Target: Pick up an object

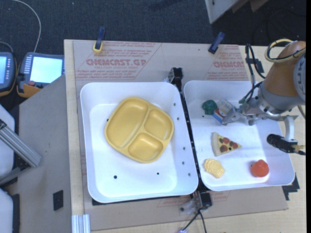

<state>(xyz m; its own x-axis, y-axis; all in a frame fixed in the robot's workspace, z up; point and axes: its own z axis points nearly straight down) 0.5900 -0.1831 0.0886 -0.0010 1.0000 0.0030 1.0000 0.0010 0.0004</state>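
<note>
My gripper (227,115) reaches in from the right and hangs low over the back of the right bin (243,89). Its tip is beside a small blue and red item (220,114), and I cannot tell whether the two touch. A dark green toy (210,106) lies just left of the tip. Nearer the front of that bin lie a pizza slice (224,144), a yellow corn-like piece (214,168) and a red tomato-like ball (260,168).
A yellow divided plate (139,128) lies in the left bin (97,169). A black part (281,142) juts over the right bin's right side under the arm. Clamps and cables sit along the bench's back edge.
</note>
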